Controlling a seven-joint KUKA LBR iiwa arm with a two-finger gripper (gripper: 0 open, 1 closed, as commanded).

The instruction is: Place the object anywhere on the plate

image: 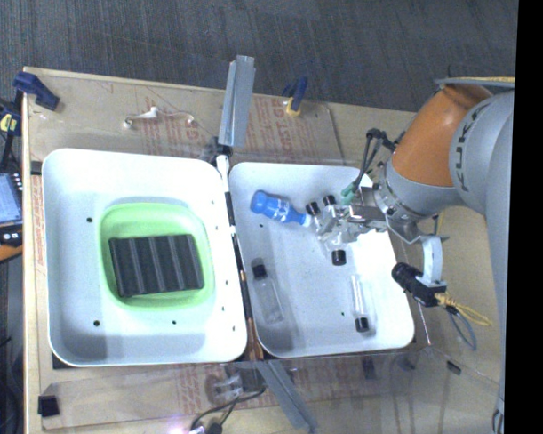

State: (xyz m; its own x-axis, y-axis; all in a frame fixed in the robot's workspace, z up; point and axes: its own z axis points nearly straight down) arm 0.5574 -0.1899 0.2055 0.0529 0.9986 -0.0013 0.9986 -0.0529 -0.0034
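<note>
Reaching in from the right, grey arm with orange band [438, 146] over the far right part of the right bin [387, 336]. Claw [338, 225] low inside that bin, beside a blue bottle [277, 206]; whether the claw is clenched or released cannot be told, and nothing is plainly seen gripped by it.

Right bin, contents:
- Blue bottle, lying on its side in the far left part, tilted, its narrower end toward the claw; touching or merely adjacent cannot be told.
- Clear tube with dark cap [360, 304], lying near the right wall, cap toward the near edge.
- Clear tube with dark cap [266, 293], lying near the left wall, cap toward the far end.
- Small dark pieces [339, 256] close under the claw; too small to identify.

Left bin [61, 249], contents:
- Green plate [156, 218], squarish, about centre, bearing a dark ribbed insert [154, 264].

Both bins stand side by side, touching, on a brown table [124, 100]. Blue clamps [296, 92] at the table's far edge. Blue bottle lies in the right bin, well apart from the plate.
</note>
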